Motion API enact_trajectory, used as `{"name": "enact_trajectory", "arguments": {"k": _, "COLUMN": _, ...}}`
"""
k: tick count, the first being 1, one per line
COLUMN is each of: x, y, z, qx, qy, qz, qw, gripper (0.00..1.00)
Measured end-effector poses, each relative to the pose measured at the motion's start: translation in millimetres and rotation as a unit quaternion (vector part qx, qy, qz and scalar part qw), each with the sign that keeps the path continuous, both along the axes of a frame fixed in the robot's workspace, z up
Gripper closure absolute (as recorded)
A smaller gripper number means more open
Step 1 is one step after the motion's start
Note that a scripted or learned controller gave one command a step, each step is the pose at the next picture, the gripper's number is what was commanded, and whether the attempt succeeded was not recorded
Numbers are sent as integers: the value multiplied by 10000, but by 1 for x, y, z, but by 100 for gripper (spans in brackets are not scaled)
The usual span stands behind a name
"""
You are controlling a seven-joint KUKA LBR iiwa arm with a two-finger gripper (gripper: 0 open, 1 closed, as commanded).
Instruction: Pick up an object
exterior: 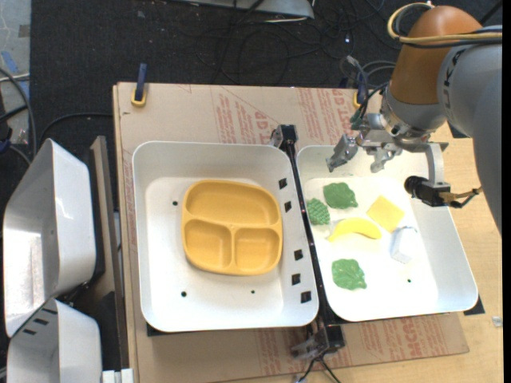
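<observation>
My gripper (pixel 363 155) hangs over the far edge of the right bin (pixel 447 290), its two fingers spread apart with nothing between them. Below it in the bin lie several small objects: a dark green leafy piece (pixel 340 195), a ribbed green piece (pixel 318 211), a yellow banana (pixel 355 229), a yellow block (pixel 386 212), a pale grey-white object (pixel 402 243) and another green leafy piece (pixel 348 274). The gripper is above and apart from all of them.
The left bin (pixel 152 238) holds a yellow divided plate (pixel 232 226). A black divider with clips (pixel 299 214) runs between the bins. Cables and a black camera mount (pixel 427 188) hang near the wrist. White containers (pixel 44 230) stand at the far left.
</observation>
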State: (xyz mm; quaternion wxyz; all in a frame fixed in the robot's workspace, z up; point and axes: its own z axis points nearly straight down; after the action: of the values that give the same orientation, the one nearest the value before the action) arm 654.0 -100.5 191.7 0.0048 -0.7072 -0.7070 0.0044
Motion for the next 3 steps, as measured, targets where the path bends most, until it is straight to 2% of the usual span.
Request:
{"name": "enact_trajectory", "arguments": {"k": 1, "x": 3, "y": 0, "z": 8, "qx": -7, "qy": -69, "qz": 9, "qw": 10000, "gripper": 0}}
{"name": "enact_trajectory", "arguments": {"k": 2, "x": -5, "y": -4, "z": -52, "qx": -3, "qy": -37, "qz": -9, "qw": 10000, "gripper": 0}}
{"name": "enact_trajectory", "arguments": {"k": 3, "x": -4, "y": -4, "z": -100, "qx": -15, "qy": -82, "qz": -4, "qw": 10000, "gripper": 0}}
